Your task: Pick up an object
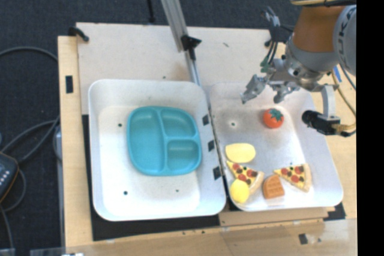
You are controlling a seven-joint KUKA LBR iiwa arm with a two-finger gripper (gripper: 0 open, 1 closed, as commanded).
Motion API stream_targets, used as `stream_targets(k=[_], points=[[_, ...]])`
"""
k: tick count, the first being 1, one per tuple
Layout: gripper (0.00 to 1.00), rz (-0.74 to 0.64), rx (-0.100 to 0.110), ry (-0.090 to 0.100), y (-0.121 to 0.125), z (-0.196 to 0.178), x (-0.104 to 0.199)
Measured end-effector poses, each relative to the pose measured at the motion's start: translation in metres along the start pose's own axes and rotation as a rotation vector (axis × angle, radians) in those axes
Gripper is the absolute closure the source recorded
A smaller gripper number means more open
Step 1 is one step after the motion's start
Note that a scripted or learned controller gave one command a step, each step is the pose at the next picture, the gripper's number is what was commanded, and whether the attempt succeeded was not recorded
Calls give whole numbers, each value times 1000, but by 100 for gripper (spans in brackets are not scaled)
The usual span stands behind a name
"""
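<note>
Above the far edge of the right bin (318, 147), the gripper (267, 92) hung clear of the floor, its two fingers spread apart and nothing between them. No object had been secured. The nearest candidate was a toy tomato (273, 118), which sat on the bin floor just below and slightly right of the fingertips, apart from the other toys.

To perform the pick correctly, the fingers should be centred over the tomato before descent, kept spread wide enough to pass both sides of it, and closed only once they straddle its widest part. A round body is likely to roll or squirt out if the contact is off-centre.

The tomato was near-round and showed no clear long axis; its green stem end faced upward and toward the far side.

Along the near edge lay a yellow oval piece (240, 152), a pizza slice (244, 174), a lemon (239, 191), a toast-like piece (273, 187) and a second pizza slice (295, 175). A teal divided plate (163, 141) lay flat in the left bin (105, 129).
</note>
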State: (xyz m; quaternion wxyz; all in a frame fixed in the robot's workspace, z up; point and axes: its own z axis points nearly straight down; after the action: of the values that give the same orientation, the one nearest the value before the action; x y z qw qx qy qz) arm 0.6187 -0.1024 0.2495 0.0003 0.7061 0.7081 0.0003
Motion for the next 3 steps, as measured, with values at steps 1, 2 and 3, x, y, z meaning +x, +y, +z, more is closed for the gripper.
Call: stream_targets(k=[1,2,3], points=[[0,1,0,0,0,0,0],[0,4,4,-2,6,45,-4],[0,1,6,-1,11,98,4]])
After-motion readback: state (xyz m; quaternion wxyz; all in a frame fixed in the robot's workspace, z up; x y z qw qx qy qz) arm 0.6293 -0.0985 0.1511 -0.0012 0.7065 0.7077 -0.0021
